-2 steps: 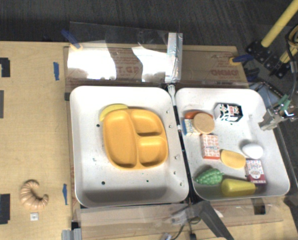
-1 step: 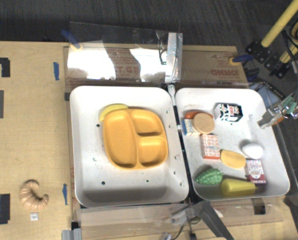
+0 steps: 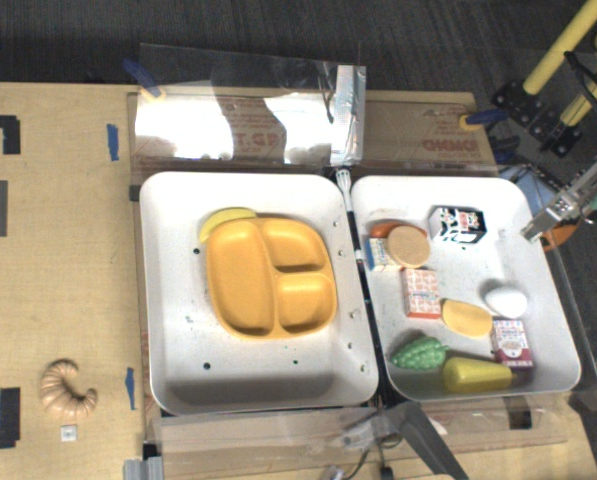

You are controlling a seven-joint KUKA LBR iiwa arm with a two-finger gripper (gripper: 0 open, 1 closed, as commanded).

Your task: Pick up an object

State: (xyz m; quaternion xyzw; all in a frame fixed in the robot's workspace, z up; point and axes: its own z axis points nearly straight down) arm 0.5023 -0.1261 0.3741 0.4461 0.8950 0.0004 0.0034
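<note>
gripper [image 3: 546,223]: at the right rim of the right bin [image 3: 548,268], hanging over the bin's upper-right corner; nothing visible between its tips.
gripper state: too small and blurred to read, can't tell.
nearest item: white egg-shaped object [image 3: 506,300], below and slightly left of the gripper, near it.
next nearest: black-and-white carton [image 3: 458,224], left of the gripper at about the same height.
further left: round tan cookie-like disc [image 3: 410,246]; small pink box [image 3: 421,293] below it.
below-left cluster: yellow lemon-like piece [image 3: 467,319]; small red-and-white carton [image 3: 510,340]; yellow corn-like piece [image 3: 476,373], long axis running left-right; green bumpy piece [image 3: 419,353].
key relation: every candidate lies left of and below the gripper, so my guess is the move goes inward and down, the egg shape being the shortest reach.
far left: left bin [image 3: 168,268] with yellow divided plate [image 3: 270,275], well apart.
</note>
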